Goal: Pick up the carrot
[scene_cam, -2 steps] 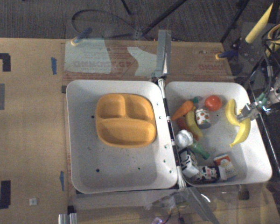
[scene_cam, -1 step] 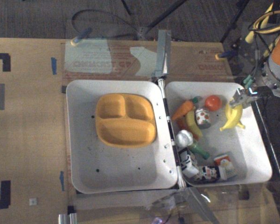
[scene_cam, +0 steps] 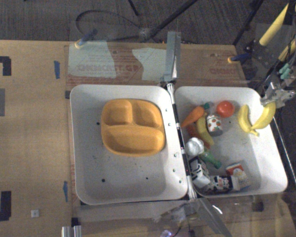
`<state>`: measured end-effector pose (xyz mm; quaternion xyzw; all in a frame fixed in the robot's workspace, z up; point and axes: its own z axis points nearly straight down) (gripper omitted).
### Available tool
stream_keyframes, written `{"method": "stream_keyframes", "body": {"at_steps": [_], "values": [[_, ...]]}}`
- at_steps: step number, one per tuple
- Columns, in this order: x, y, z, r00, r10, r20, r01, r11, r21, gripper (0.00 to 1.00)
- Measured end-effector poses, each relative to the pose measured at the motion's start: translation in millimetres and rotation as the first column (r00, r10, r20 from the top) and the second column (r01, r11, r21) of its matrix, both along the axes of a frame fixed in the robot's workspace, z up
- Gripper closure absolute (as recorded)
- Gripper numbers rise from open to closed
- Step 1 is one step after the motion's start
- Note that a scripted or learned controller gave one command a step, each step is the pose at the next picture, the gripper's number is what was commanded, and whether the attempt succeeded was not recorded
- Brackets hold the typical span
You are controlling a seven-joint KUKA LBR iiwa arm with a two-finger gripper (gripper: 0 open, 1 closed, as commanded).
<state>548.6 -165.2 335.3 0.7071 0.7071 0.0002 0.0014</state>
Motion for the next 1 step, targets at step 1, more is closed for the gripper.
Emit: {"method": "stream_keyframes", "body": {"at_steps": [1], "values": [[20.4, -23.6, 67.8, 0.982, -0.191, 0.001, 0.191, 0.982, 0.0, 1.0]]}}
